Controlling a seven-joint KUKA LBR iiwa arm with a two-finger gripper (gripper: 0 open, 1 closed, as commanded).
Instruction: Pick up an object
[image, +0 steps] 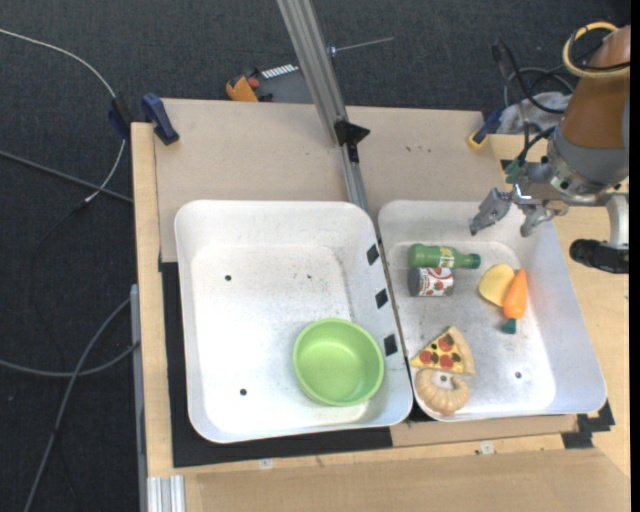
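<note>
Round glazed donut (442, 391), wedge pizza (445, 352).

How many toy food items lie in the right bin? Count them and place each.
6, all in the right bin: green bottle, small can below it, yellow piece, carrot beside it, pizza slice, doughnut at the front. None looks hidden.

Blue clamps (158, 117) grip the bench (250, 150) corners; cables (60, 120) trail across dark carpet (60, 300).

Arm (598, 110) entered at the upper right of the frame, wrist angled down-left. Gripper (511, 215) hung at right of centre, jaws spread apart, nothing between them.
</note>
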